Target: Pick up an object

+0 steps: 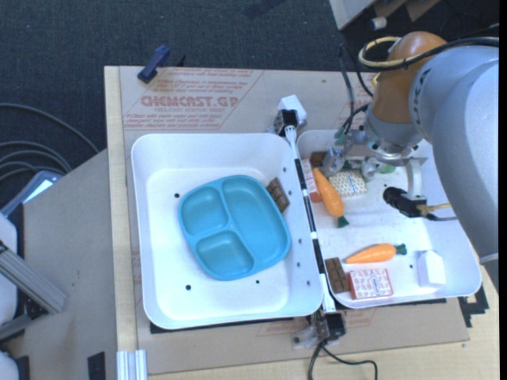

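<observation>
A brown worktop (190, 93) with red print stands on dark carpet (79, 22). Over the right bin (444, 244) the tool (348, 163) hangs near a carrot (328, 194); clenched or released, I cannot tell.

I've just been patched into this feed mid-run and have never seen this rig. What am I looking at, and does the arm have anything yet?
There is one camera, fixed above the bench and looking down at a slant. The grey arm reaches in from the right, and its gripper hangs over the far end of the right bin.

The left bin holds a blue divided plate with a small brown block at its edge. The right bin holds two toy carrots, one just below the gripper and one nearer the camera. It also holds a patterned block, a red-and-white box and a white block.

Nothing shows as held. The gripper's tips are too hidden to tell.
</observation>
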Robot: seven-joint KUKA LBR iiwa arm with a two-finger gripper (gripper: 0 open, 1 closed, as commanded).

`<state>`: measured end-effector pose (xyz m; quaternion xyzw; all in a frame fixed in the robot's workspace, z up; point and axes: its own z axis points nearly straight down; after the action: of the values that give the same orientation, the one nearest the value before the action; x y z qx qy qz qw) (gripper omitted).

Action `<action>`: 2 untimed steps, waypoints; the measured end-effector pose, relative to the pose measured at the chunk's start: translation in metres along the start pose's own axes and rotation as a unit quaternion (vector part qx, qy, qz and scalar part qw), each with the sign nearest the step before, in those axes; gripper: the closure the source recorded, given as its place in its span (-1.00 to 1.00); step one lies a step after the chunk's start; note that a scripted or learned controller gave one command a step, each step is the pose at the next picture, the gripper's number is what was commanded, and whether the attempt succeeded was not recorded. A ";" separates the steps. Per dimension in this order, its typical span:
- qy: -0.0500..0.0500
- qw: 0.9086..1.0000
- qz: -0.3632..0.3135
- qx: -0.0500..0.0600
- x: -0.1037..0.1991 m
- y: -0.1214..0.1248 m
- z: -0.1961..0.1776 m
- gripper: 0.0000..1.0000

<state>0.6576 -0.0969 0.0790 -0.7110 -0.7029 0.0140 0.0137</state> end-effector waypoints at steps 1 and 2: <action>0.002 1.000 -0.001 0.000 -0.004 0.000 0.000 -1.00; 0.001 1.000 -0.001 0.001 -0.004 -0.001 -0.009 1.00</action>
<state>0.6570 -0.1013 0.0877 -0.7105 -0.7034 0.0145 0.0153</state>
